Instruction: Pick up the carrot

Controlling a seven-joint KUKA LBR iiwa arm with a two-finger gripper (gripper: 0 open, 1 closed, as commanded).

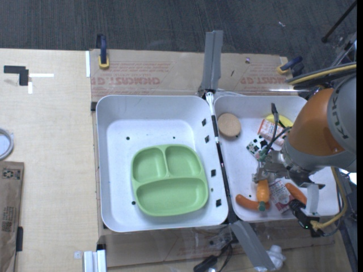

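Note:
The carrot (262, 192) is a short orange piece with a green end. It stands lengthwise in the right bin (241, 107), near that bin's front edge. My gripper (264, 175) hangs directly over the carrot's upper end and looks to be touching it. The grey wrist and orange band (317, 123) cover the gripper from above and hide the contact.
A red-orange sausage (246, 201) lies just left of the carrot, and another orange piece (295, 192) lies to its right. A round tan cookie (229, 125), a black-and-white die (255, 146) and packets sit farther back. The left bin (113, 129) holds a green divided plate (169, 179).

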